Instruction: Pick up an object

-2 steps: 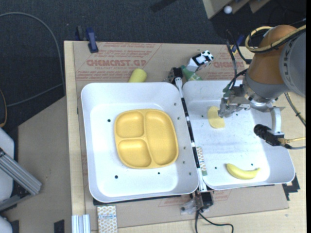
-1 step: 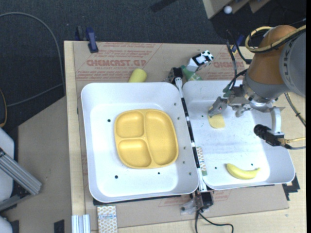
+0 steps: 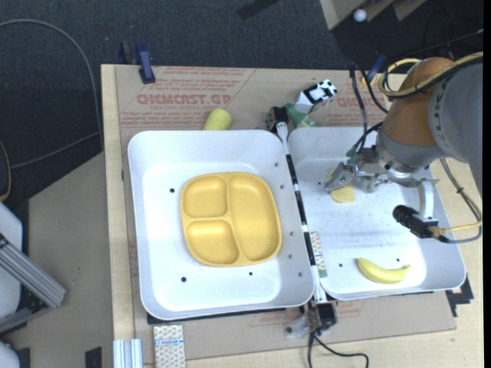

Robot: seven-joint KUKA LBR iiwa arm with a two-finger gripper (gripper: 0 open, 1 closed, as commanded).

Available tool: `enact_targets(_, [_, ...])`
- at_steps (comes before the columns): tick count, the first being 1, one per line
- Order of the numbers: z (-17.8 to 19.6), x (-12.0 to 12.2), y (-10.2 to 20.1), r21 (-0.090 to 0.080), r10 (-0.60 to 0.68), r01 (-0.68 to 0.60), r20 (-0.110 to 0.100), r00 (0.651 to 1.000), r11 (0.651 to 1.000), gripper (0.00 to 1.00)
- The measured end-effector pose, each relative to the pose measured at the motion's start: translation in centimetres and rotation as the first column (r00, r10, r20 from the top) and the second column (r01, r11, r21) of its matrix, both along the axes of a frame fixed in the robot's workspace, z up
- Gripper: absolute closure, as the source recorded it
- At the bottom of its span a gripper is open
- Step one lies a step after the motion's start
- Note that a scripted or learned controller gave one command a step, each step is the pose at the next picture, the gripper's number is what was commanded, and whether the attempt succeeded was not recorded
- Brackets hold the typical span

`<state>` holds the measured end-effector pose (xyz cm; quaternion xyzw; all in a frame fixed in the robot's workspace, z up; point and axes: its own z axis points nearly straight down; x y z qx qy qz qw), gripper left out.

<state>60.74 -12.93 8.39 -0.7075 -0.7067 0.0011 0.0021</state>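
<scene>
- The gripper [image 3: 343,176] is low in the right bin [image 3: 441,263], near that bin's upper left area, with the grey arm [image 3: 460,106] and its orange band [image 3: 414,102] reaching in from the right.
- Whether the gripper is holding anything cannot be told from this view.
- A small pale yellow piece [image 3: 344,195] lies on the bin floor directly below the gripper tip, touching it or just beside it; which one cannot be told.
- A banana [image 3: 381,271] lies flat near the front edge of the same bin, well apart from the gripper.
- The left bin [image 3: 153,205] holds a yellow divided plate [image 3: 230,218] with three compartments, resting near the bin's middle.
- A small yellow cylinder [image 3: 218,119] lies on the bench behind the left bin.
</scene>
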Motion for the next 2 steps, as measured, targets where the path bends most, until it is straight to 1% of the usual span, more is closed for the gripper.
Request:
enact_targets(1, [1.1,0.1,0.0,0.000,0.000,0.000,0.003,1.000,1.000,1.00])
enact_targets(2, [6.0,-5.0,0.0,0.000,0.001,-0.001,0.003,1.000,1.000,1.00])
